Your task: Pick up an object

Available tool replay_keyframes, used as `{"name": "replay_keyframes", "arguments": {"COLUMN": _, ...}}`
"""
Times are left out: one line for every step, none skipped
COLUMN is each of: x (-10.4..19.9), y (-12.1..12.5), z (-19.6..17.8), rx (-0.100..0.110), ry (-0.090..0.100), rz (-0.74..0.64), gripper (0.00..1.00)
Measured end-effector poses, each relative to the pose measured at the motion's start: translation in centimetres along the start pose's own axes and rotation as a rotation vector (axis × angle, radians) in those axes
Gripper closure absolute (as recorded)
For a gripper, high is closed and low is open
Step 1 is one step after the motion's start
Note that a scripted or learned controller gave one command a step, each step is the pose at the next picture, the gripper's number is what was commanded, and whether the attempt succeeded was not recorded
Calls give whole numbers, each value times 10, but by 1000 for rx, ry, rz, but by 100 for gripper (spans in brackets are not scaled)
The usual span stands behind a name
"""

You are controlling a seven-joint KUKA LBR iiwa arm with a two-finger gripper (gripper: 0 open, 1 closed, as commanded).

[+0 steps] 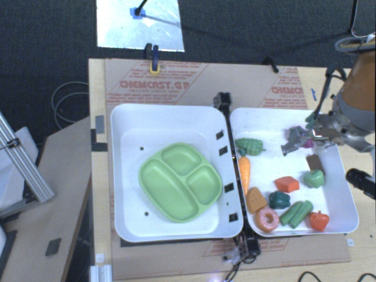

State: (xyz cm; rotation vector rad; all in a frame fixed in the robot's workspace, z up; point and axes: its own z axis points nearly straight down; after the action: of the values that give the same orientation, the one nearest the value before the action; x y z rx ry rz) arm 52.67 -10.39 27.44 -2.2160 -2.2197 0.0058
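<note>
The right bin (346,178) holds several toy foods: a bumpy green vegetable (249,145), an orange carrot (244,170), a tan bread piece (255,198), a pink donut (268,219), a dark green pepper (279,200), a red-orange wedge (286,184), green pods (296,212), a red tomato (319,220), a green fruit (314,178) and a brown block (313,162). My gripper (292,141) hangs over the bin's upper part, right of the bumpy vegetable and above the red-orange wedge. A small purple patch (306,143) shows just behind it; I cannot tell what that is.
The left bin (126,134) holds a light green divided plate (180,181). A black divider with clips (226,151) runs between the bins. The arm's body (358,98) enters from the right above the bin's far right corner.
</note>
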Motion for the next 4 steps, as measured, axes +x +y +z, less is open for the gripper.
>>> {"name": "replay_keyframes", "arguments": {"x": 0, "y": 1, "z": -4, "rx": -8, "ry": -1, "rz": -2, "gripper": 0}}
{"name": "replay_keyframes", "arguments": {"x": -4, "y": 3, "z": 58, "rx": -2, "ry": 0, "rz": 0, "gripper": 0}}
{"name": "replay_keyframes", "arguments": {"x": -11, "y": 6, "z": 103, "rx": -3, "ry": 0, "rz": 1, "gripper": 0}}
{"name": "replay_keyframes", "arguments": {"x": -18, "y": 7, "z": 148, "rx": -3, "ry": 0, "rz": 1, "gripper": 0}}
